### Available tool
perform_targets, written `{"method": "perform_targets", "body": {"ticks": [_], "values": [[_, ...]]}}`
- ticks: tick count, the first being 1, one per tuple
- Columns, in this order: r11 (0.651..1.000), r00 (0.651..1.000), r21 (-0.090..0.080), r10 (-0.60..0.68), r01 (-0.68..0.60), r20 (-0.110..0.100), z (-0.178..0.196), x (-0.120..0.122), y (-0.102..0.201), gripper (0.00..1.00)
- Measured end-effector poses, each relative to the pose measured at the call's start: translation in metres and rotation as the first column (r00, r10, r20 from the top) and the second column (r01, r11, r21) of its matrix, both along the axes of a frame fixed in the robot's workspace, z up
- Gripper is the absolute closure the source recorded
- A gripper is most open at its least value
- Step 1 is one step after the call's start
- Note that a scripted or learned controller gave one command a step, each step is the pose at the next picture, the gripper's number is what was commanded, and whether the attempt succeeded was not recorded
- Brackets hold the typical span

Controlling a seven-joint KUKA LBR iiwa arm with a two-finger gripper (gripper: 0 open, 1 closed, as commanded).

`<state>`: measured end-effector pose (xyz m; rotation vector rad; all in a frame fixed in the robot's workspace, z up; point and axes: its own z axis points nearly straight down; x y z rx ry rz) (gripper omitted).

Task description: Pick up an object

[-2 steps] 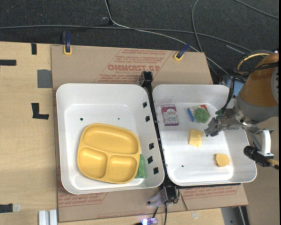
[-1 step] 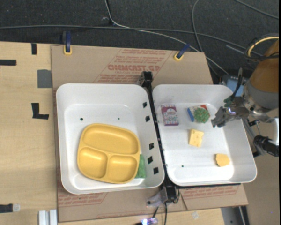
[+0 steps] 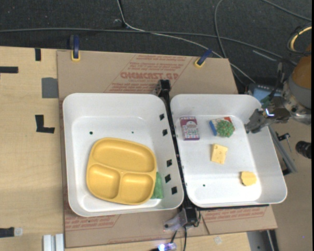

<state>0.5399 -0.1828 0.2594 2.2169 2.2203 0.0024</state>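
Gripper (image 3: 255,122) poised at right bin's (image 3: 269,156) rim, likely approaching; fingers' opening cannot be told; cheese wedge (image 3: 219,154) lies loose nearby.

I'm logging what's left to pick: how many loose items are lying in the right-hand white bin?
4. A small pink patterned card near the divider, a green bumpy toy toward the back, a yellow cheese-like wedge mid-bin, and a small yellow-orange chunk near the front right corner.

Grey arm at right, fingers (image 3: 255,122) angled down-left
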Motion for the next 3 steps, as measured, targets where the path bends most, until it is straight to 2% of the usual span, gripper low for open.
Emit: {"method": "perform_targets", "body": {"ticks": [1,2,3], "values": [[1.000,1.000,0.003,0.004,-0.004,-0.004,0.004,0.005,0.053,1.00],[1.000,1.000,0.002,0.003,-0.003,-0.006,-0.013,0.010,0.104,1.00],[1.000,1.000,0.002,0.003,-0.003,-0.007,-0.021,0.001,0.149,1.00]]}}
